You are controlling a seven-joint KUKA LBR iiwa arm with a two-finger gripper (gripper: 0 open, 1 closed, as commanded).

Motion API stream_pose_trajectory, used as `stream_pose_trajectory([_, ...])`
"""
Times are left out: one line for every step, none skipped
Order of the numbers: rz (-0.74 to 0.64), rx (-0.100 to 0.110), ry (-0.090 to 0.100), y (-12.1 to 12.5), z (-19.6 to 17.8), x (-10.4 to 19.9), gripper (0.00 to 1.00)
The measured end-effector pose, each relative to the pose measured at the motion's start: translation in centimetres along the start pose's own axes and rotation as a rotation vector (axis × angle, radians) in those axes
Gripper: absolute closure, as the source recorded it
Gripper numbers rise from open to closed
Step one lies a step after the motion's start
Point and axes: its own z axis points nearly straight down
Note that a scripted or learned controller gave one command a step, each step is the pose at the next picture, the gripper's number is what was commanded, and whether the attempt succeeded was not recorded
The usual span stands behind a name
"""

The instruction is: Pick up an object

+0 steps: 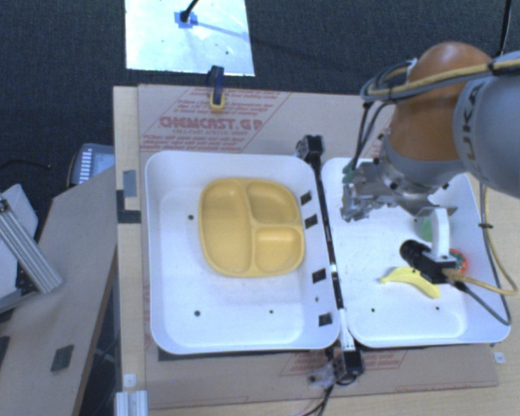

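I've got the claw (357, 203) low over the upper left of the right bin (373, 323), centre-right of frame; can't tell how open it is or whether it holds anything. The banana (406, 277) lies lower right in that bin, apart from the claw. The yellow plate (247, 228) sits in the left bin (175, 319).

Robotics lab: grey robot arm (503, 128), cardboard-topped bench (243, 115) w/ 2 white bins (178, 310)

A yellow divided plastic plate (247, 228) occupies the middle of the left white bin (169, 323); the right white bin (373, 323) lies open left of a small yellow banana (406, 277).
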Motion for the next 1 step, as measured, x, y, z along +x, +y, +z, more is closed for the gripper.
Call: stream_pose_trajectory([0.0, -0.002, 0.0, 1.45, -0.6, 6.07, 1.0])
